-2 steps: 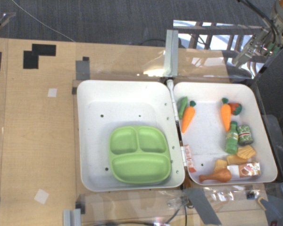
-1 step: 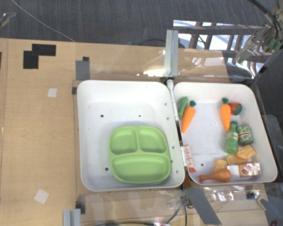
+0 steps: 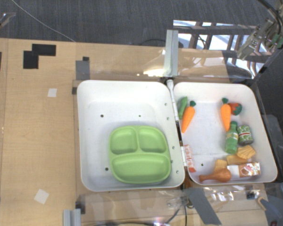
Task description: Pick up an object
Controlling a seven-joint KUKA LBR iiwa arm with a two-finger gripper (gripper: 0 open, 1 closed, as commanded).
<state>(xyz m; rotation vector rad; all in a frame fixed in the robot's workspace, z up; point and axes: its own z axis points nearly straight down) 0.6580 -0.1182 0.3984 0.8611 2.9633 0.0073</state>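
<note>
- Biggest things first: two shallow white bins side by side on the bench, the left bin (image 3: 92, 126) and the right bin (image 3: 205, 126), their inner walls touching down the middle.
- In the left bin, a green divided tray (image 3: 139, 154) sits toward the near side, three compartments, nothing in them.
- Up in the far right corner, the arm's gripper (image 3: 259, 39) hangs well above and behind the right bin, clear of everything; from here I cannot tell how it is set, the end is too small and cluttered to read.
- Now the pickings, all in the right bin. A carrot (image 3: 187, 117) lies near the dividing wall, just beside a green pod-like piece (image 3: 182, 106).
- A second carrot (image 3: 225, 116) lies toward the far right, its top touching a small red item (image 3: 235, 108) I can't identify.
- Below that, a green bottle (image 3: 231, 138) with a can (image 3: 245, 134) just beside it.
- Nearest corner is crowded: a drumstick (image 3: 217, 175), a small carton (image 3: 247, 169), tan wedges (image 3: 243, 153) packed together.
- My call: the first carrot is the best bet. It looks like light toy food, probably stiff and a touch slick, with open floor on its right; grip across the thick orange middle.
- Hard to read: the crowded corner overlaps, and a label strip (image 3: 187, 157) lies against the divider.
</note>
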